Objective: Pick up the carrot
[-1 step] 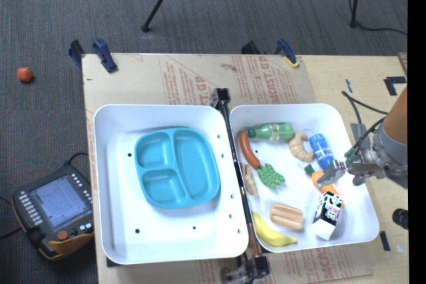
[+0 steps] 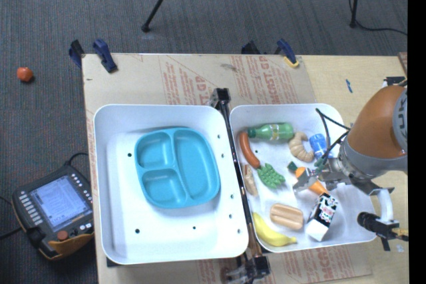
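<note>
Hovering low in right bin | gripper over carrot | grip state: cannot tell | milk carton just beside

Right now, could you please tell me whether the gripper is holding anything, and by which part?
It cannot be told. The gripper sits low in the right bin, right at the carrot, but the view is too small to show a hold.

a: we see two bins of smooth white plastic, and the blue divided plate looks like glossy plastic.

b: we agree. the bench top looks like matt printed cardboard, the floor rough grey carpet, and the toy banana smooth plastic.
</note>
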`<state>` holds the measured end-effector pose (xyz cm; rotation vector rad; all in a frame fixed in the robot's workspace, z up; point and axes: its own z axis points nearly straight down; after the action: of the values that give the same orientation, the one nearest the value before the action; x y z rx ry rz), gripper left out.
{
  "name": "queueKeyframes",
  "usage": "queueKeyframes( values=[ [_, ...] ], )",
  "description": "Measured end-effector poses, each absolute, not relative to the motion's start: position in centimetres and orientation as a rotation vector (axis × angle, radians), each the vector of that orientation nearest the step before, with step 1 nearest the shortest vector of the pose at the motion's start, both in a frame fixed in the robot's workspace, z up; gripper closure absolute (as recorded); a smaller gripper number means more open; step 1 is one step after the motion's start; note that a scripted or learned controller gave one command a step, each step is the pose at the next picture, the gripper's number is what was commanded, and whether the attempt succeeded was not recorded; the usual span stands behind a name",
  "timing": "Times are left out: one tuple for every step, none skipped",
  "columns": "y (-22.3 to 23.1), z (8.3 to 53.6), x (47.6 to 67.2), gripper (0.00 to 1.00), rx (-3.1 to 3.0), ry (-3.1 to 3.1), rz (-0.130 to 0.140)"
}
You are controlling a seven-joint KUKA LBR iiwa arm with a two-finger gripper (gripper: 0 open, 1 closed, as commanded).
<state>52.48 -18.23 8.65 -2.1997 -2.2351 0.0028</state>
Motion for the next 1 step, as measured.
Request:
queueKeyframes(
  values=[
    [-18.37, 9.73, 52.54, 1.0, -2.208, -2.23, 0.0]
  ],
)
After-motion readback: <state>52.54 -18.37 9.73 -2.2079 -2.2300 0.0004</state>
